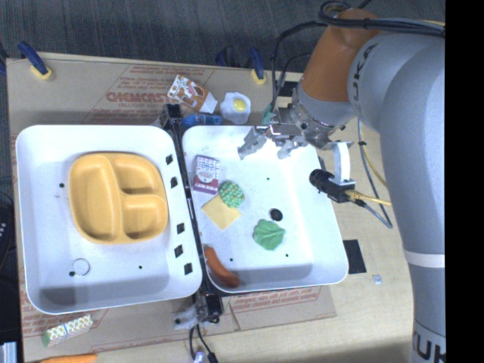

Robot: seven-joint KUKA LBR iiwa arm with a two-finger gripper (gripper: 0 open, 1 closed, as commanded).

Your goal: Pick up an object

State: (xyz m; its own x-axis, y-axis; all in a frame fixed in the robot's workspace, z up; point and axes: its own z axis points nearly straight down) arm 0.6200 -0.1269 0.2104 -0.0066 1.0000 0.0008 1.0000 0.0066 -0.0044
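Smooth grey arm (408,165) foremost, its metal hand (266,144) spread, nothing pinched, above glossy white bin (321,233).

The arm (408,127) is cut off by the right and bottom edges, so its base is not seen. The far right rim of the right bin (302,271) is partly covered by the wrist and the gripper (266,144). The print on the small carton (206,174) in that bin is too small to be read. A hot dog (219,269) is partly masked by the bin's near wall (only one end is seen clearly). An orange object (72,358) is clipped by the bottom edge and cannot be identified.
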